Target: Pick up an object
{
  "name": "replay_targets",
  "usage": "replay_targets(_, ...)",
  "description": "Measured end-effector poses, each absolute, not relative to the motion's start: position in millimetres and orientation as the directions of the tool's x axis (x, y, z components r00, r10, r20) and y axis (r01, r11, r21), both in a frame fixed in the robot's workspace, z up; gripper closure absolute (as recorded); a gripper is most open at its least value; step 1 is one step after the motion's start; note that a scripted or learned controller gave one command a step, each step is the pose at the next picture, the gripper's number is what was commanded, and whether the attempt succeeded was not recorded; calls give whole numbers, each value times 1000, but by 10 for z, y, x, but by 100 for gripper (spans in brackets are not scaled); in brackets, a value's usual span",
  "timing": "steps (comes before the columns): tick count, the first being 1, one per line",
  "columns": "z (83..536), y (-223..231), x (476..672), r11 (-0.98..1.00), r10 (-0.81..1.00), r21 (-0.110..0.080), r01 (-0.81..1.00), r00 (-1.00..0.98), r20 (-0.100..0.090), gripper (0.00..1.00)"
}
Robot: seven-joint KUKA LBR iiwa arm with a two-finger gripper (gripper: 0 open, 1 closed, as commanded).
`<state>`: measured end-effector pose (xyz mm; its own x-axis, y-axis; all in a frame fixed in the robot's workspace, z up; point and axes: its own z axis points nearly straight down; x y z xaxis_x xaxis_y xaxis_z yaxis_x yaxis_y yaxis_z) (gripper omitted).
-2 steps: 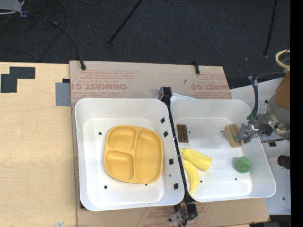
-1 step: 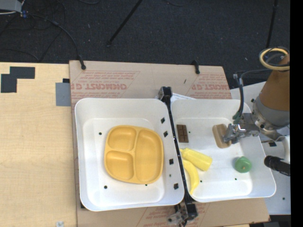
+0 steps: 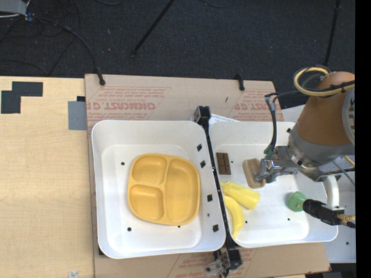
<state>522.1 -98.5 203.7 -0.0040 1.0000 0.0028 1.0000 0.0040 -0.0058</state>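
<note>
Camera view shows my gripper low inside the right bin, so I judge that I am in the approach step of the pick, and nothing is lifted yet. Just beside the gripper, on the side away from my arm, lies a small tan block; it seems to touch the gripper tip, but I cannot tell if it sits between the fingers or only next to them. How far the gripper is open I also cannot tell, because the metal parts blur together from this angle. I do not claim that I hold anything.

Other candidates are close. A yellow banana-like toy lies near the gripper, toward the front edge of the bin. A brown chocolate bar lies beyond the tan block, by the divider between the bins. A green round object rests under my wrist side. Well apart, in the left bin, is a yellow divided plate.

The next move, in my judgement, calls for centring over the tan block, then closing and rising straight.
</note>
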Motion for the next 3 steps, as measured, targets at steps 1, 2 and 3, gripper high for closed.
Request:
replay_targets(1,2074,-521,5059,3,1000,-6,1000,-3,3,100)
replay_targets(2,2204,22,5045,5,1000,-3,1000,-5,2,100)
replay_targets(3,2190,433,4980,3,1000,-6,1000,-3,1,100)
